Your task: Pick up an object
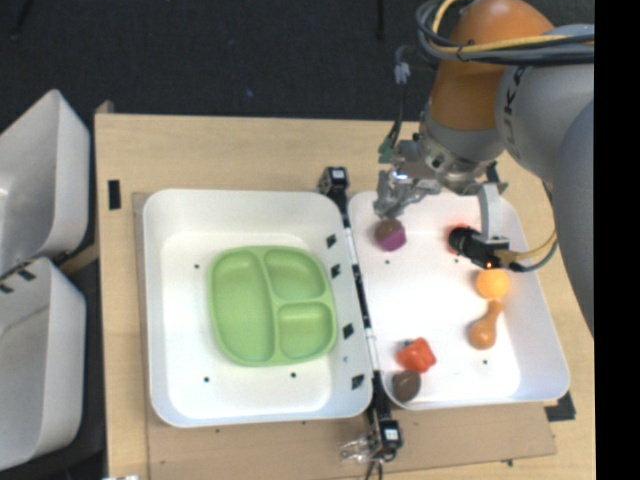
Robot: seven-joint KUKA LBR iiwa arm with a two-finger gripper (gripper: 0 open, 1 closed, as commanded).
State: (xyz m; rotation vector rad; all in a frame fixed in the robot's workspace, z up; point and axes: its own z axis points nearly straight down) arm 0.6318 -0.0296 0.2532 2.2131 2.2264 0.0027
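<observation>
Gripper [392, 206] is hanging in the right bin [440, 308], directly above the purple object [390, 235] at that bin's upper left; can't tell if the fingers are spread or pinching it. In the same bin, 4 more items are sitting: orange ball [492, 285], tan pear-shaped piece [483, 328], red block [417, 354], brown lump [405, 386]. Left bin is holding 1 green divided plate [270, 304].

We can read no text, label, brand, number or sign on anything in this view
</observation>
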